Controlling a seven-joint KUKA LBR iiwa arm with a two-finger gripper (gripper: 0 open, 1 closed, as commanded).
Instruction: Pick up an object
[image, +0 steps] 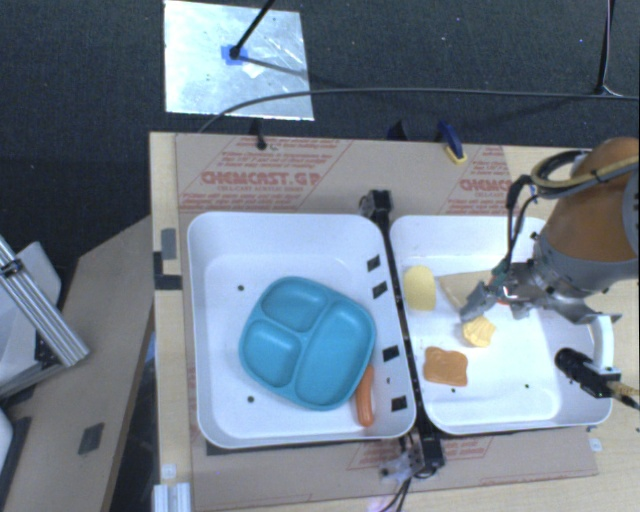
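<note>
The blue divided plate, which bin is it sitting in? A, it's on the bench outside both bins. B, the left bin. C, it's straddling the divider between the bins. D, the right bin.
B: the blue divided plate lies flat inside the left bin, with an orange sausage-shaped piece beside its lower right edge, on the near side of the divider.

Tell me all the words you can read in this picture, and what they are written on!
"CHEMCAST GP": red letters on the brown board under the bins, at its upper left.
"CHEMCAST": the same red word, upside down, on the board's upper right, partly hidden behind the arm.
Smaller red lines beside these words are too blurred to read.
The bins, the blue plate and the food pieces carry no words.
</note>
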